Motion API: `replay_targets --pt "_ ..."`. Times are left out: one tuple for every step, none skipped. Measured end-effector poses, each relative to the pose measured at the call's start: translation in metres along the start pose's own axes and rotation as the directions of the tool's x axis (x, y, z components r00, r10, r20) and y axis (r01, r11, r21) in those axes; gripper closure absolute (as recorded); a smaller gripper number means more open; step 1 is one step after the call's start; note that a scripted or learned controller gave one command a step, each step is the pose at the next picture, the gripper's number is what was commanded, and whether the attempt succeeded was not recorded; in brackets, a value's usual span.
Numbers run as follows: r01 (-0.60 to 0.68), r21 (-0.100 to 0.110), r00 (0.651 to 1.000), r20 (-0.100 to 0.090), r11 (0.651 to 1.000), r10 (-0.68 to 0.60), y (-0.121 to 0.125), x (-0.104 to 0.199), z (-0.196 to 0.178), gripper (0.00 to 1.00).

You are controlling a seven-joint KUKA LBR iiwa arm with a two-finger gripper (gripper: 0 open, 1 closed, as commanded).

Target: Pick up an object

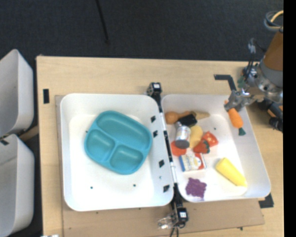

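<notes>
I see the arm (271,63) coming in at the upper right of the frame, with the hand (235,102) low over the top right edge of the right bin (254,152). A toy carrot (235,120) hangs right under the hand, orange body with a green tip pointing down-right. Its upper end meets the fingers, but I can't tell from this angle whether they are really clamped on it, or how far open they are.

The other items sit in the right bin, left of and below the hand:
- brown-and-tan piece (180,116) with a black piece (188,119) near the top
- small metal can (182,133) just below those
- yellow piece (196,134) and red pepper-like piece (205,142) beside the can
- orange-red round piece (178,148)
- small white carton (191,162) with red and blue print
- yellow corn-like wedge (231,172) at lower right, well apart from the hand
- purple grape bunch (196,187) at the bottom edge

The left bin (74,181) holds a teal divided plate (118,142). Both bins rest on the wooden tabletop (98,73).
</notes>
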State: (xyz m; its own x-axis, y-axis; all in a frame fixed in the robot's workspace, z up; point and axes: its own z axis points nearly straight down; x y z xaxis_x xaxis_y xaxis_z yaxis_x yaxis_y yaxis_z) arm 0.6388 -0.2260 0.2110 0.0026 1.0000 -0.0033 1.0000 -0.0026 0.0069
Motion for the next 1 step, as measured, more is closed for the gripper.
replay_targets --pt "0.004 0.002 1.0 -0.001 1.0 -0.004 0.0012 -0.0013 -0.0328 1.0"
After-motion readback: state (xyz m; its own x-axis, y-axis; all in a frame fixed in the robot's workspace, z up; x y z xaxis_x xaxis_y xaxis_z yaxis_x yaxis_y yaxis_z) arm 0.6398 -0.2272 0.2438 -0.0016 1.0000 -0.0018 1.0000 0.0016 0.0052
